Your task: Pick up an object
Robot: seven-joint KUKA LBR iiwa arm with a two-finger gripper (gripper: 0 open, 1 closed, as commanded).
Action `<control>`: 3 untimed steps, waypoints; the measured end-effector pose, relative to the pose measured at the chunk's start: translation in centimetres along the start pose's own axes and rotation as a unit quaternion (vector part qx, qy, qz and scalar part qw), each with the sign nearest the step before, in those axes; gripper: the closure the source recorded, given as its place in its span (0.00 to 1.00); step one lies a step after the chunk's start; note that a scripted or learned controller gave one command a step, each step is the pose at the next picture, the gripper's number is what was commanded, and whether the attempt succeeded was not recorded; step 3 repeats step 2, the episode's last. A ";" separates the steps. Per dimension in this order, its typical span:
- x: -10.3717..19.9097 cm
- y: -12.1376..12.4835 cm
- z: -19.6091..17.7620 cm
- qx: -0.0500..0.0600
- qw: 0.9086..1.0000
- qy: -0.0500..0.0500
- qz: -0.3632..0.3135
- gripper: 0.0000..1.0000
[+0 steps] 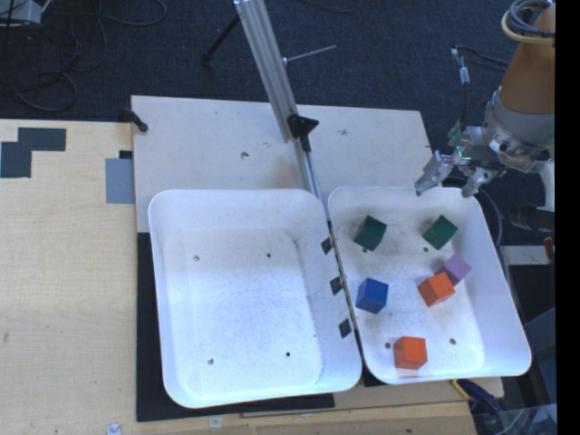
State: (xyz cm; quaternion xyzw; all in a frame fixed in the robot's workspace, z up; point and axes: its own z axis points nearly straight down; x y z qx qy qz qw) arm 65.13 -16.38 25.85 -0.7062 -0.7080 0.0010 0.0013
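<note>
1. Across the bench from left to right: the left bin (240, 297) comes first, then the right bin (507, 333) touching it along the middle, and all six blocks lie in the right one.
2. Leftmost are a dark green block (370, 233) near the far edge and a blue block (372, 295) nearer the camera, both close to the dividing wall.
3. Next comes an orange block (410, 352) at the near edge, standing well apart from the others.
4. Further right, a second orange block (436, 289) touches or nearly touches a small purple block (457, 268); I cannot tell which. A second dark green block (440, 232) sits beyond them.
5. At the far right corner of the right bin, the gripper (450, 178) hangs above the rim with its two fingers spread apart and nothing between them.
6. Handling, as I judge it: the blocks look like small, stiff, light cubes with flat faces, likely firm and not fragile, perhaps a little slick.
7. Best hold: two opposite flat faces, squarely, so the block does not twist out.
8. The second dark green block is nearest the gripper and has free space around it, so it seems the easiest choice; the touching pair risks a finger landing on the neighbour.
</note>
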 end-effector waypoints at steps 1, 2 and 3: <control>6.0 0.8 12.8 0.004 1.000 0.001 0.000 0.00; 6.4 0.5 16.9 0.000 1.000 0.000 0.001 0.00; 6.4 0.5 16.9 0.000 1.000 0.000 0.001 0.00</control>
